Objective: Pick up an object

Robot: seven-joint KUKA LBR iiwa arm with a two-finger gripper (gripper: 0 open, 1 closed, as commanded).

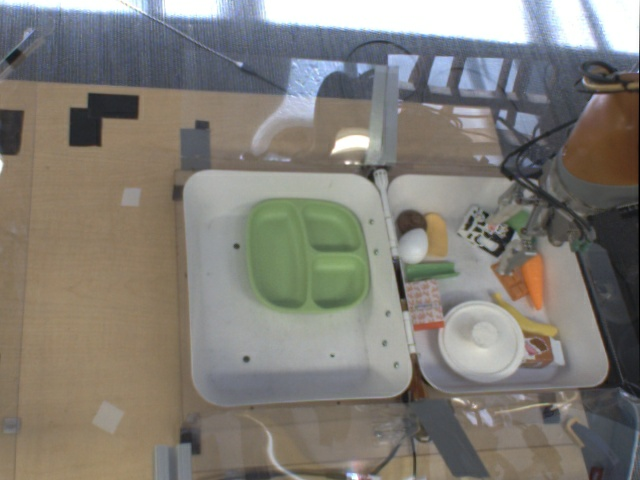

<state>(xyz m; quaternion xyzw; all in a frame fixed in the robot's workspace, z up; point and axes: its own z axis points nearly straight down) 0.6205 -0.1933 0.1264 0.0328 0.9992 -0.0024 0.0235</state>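
So the white lidded bowl in the right bin is my landmark here. The gripper hangs up and right of it, over the bin's top right part, right above the orange carrot (can't tell if the fingers are open or shut, too blurry). A yellow banana lies just right of the bowl. The green divided plate sits well left, in the other bin
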